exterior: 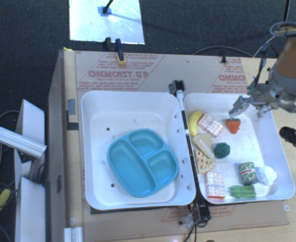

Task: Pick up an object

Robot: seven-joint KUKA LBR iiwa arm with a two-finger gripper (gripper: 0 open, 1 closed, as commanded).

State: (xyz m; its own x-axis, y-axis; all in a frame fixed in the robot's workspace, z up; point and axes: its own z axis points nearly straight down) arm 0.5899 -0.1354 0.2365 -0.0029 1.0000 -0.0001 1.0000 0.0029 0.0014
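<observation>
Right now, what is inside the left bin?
The left bin holds one blue divided tray, with nothing visible in its three compartments. The bin floor beneath the tray is covered.

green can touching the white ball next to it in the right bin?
Touching. The camera view shows the green can pressed directly against the white ball, with no bin floor visible between them.

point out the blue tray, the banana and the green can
blue tray (137,160), camera view, on the divider ridge near its middle
banana (192,123), camera view, middle of its yellow body
green can (246,173), camera view, on its side label
</observation>
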